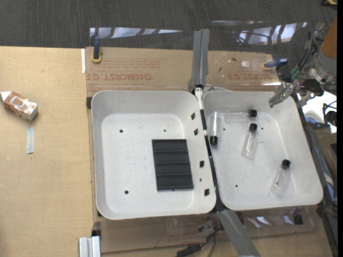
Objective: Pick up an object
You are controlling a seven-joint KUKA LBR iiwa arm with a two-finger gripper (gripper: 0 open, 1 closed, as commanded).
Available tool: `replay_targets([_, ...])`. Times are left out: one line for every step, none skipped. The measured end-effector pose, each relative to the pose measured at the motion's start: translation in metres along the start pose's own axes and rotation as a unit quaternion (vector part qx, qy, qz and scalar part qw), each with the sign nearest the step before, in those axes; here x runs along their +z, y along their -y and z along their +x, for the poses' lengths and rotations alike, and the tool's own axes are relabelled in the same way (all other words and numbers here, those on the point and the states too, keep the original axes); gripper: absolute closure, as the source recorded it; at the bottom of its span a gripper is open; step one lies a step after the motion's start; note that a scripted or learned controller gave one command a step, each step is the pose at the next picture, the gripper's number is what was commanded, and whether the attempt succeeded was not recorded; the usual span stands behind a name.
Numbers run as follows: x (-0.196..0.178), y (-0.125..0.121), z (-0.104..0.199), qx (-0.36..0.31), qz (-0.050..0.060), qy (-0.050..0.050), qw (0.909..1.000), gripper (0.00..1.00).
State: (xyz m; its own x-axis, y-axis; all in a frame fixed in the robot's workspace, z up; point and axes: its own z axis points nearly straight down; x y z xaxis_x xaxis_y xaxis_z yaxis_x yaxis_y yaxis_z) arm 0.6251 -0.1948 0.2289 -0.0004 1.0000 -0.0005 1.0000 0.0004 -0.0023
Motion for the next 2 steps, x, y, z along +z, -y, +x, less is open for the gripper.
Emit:
replay_targets([-0.113, 0.009, -0.028, -0.067, -0.001, 0.001, 0.9978, 0.0])
replay_targets([-0.212, 0.017, -0.027, -0.19, -0.001, 0.001, 0.9818, 0.0])
